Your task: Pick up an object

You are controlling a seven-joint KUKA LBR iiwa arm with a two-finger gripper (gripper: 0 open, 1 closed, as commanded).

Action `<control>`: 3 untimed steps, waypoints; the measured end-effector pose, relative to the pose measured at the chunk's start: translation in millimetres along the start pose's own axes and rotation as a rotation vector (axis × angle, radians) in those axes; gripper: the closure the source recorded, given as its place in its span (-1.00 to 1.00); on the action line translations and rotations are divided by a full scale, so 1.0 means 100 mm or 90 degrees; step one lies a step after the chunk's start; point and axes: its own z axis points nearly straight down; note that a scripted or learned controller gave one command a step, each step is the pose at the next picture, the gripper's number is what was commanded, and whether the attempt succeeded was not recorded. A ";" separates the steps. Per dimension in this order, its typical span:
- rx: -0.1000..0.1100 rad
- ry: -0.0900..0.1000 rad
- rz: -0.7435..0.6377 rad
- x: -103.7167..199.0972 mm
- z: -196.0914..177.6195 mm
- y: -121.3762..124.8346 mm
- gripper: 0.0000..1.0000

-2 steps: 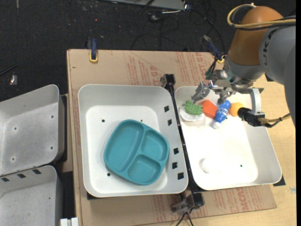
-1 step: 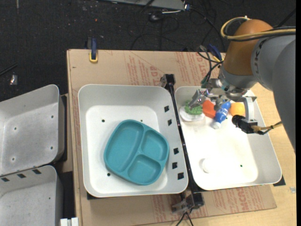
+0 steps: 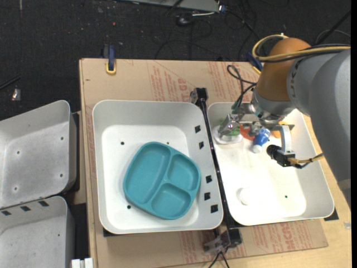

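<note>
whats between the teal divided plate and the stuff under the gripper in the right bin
In the camera view, the two bins' adjoining rims, with black clips along them, plus bare white floor, separate the teal plate from the small objects beneath the gripper.

Two shallow white bins sit side by side on a brown bench. The left bin (image 3: 106,166) holds a teal divided tray (image 3: 162,180). The grey arm with its orange band (image 3: 281,66) reaches into the right bin (image 3: 290,200), where the gripper (image 3: 245,128) hangs low over a small cluster of colourful objects (image 3: 245,132) near the far wall
</note>
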 end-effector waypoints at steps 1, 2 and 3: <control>-0.003 0.001 0.000 0.01 -0.14 0.02 1.00; -0.001 0.003 -0.002 0.04 -0.60 0.11 1.00; -0.001 0.002 -0.001 0.00 -1.05 0.08 1.00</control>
